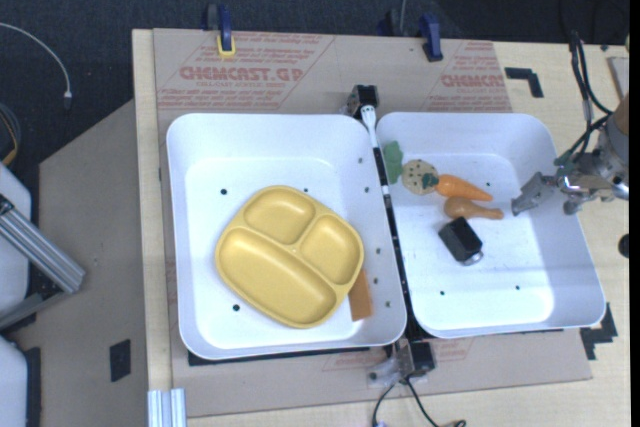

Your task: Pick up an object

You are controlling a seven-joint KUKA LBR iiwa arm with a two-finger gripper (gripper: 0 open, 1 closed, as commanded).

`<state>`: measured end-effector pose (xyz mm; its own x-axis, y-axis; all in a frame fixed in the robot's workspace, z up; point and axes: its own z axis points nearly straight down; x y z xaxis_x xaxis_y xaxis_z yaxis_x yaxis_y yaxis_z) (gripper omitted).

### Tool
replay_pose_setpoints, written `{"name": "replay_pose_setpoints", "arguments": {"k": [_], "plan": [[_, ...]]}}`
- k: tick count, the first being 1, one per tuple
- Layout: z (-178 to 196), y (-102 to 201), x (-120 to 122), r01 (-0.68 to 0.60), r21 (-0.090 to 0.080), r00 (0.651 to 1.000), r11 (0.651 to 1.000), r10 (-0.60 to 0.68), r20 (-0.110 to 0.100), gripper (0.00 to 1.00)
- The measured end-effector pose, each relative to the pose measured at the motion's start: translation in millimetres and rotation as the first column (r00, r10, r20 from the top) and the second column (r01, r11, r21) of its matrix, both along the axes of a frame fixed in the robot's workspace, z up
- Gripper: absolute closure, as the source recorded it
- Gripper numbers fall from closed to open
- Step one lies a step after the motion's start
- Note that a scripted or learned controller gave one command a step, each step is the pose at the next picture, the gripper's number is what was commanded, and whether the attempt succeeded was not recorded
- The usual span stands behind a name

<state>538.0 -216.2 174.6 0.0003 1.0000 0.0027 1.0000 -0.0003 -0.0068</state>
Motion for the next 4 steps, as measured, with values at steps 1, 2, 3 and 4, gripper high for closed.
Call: {"name": "replay_pose_setpoints", "arguments": {"k": [1, 2, 3, 4], "plan": [[-43, 1, -3, 0.000, 0.000, 1.000, 1.000, 0.000, 0.001, 0.00], [-93, 2, -4, -0.001, 0.001, 1.000, 1.000, 0.001, 0.002, 0.00], [-79, 1, -2, -0.001, -0.003, 1.000, 1.000, 0.001, 0.008, 1.00], [-32, 1, -10, 0.000, -0.006, 1.000, 1.000, 0.000, 0.012, 1.00]]}}
